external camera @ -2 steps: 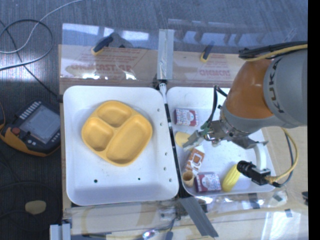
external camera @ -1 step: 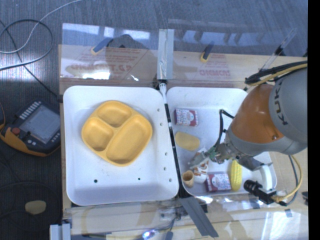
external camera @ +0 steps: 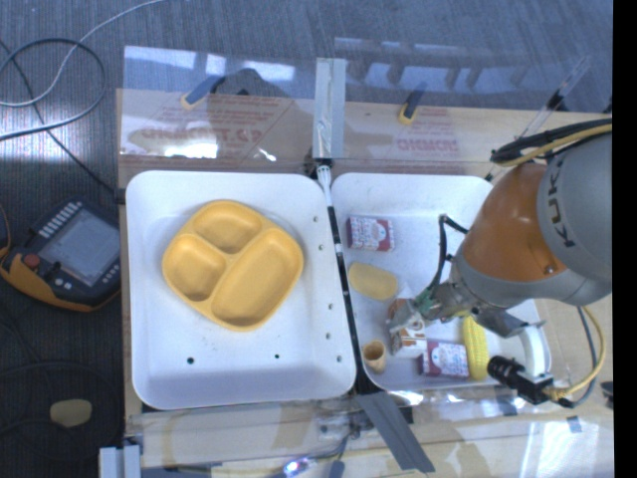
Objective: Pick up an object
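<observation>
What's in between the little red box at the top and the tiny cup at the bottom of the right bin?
In the camera view, a yellow oval piece lies between the red box and the small tan cup.

You look down from one fixed camera above the bench (external camera: 299, 108), tilted slightly, both white bins (external camera: 149, 366) in frame, arm (external camera: 542, 232) entering from the right edge

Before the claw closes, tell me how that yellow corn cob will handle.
The corn cob looks rounded, so it may roll if nudged. Its glossy surface suggests plastic, probably light and slippery. It lies close beside a red packet, which may crowd a grasp.
</observation>
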`<move>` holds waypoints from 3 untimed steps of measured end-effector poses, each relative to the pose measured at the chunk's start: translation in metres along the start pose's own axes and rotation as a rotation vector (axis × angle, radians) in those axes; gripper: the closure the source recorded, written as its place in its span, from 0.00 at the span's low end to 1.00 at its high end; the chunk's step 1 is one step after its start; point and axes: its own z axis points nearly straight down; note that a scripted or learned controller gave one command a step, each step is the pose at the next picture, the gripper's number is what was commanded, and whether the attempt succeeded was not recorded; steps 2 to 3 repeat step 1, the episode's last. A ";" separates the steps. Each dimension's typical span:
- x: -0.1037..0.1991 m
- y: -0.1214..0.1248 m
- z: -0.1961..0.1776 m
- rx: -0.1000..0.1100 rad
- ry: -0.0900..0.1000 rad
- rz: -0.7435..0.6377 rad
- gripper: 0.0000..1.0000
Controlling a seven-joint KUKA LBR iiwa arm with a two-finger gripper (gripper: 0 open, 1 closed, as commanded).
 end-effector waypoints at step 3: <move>0.025 0.057 -0.082 0.000 -0.007 0.118 1.00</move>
